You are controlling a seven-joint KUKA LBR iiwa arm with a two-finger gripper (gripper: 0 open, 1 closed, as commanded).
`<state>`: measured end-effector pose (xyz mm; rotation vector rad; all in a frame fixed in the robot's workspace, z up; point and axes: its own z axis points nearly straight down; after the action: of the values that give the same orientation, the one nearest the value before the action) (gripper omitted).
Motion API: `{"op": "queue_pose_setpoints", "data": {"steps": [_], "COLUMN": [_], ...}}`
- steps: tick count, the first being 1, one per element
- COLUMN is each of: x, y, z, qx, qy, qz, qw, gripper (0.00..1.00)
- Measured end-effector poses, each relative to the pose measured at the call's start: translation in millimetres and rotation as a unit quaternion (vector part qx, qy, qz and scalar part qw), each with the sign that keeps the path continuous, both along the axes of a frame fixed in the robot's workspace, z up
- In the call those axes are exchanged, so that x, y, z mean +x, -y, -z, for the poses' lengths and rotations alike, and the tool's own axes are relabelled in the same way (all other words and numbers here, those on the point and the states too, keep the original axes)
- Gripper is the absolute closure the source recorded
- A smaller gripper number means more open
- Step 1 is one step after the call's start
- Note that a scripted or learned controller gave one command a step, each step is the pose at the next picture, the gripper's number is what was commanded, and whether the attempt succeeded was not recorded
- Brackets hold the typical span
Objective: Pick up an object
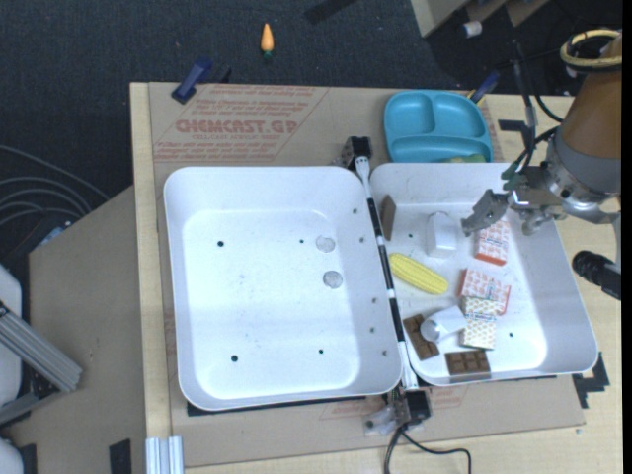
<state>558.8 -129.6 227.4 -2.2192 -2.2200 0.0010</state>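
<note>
On the worktop, a brown board printed in red, two shallow white bins sit side by side. Left bin: two small round grey discs near its right wall. Right bin: holds all the loose goods. Grey arm with orange band: enters from the right, above the right bin's upper half. Blue divided tray: on the worktop just behind the right bin. Tool: hangs over the right bin's upper middle, two fingers spread apart, nothing between them. Yellow corn cob: lies aslant near the bin's left wall, below and left of the tool. Red-and-white packets: one just under the tool, two more stacked lower. White block: left of the tool, possibly a small cup; the view is too soft to tell. Brown chocolate-like bars: one at the front wall, one beside it, one small dark block against the left wall.
</note>
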Motion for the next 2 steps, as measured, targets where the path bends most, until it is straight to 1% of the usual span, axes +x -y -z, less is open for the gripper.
{"op": "queue_pose_setpoints", "data": {"steps": [1,2], "x": [18,40], "y": [15,-36], "z": [140,143], "qx": [-0.0011,-0.0006], "qy": [0.004,0.002], "qz": [0.000,0.000], "qw": [1.0000,1.0000], "gripper": [0.00,0.00]}}
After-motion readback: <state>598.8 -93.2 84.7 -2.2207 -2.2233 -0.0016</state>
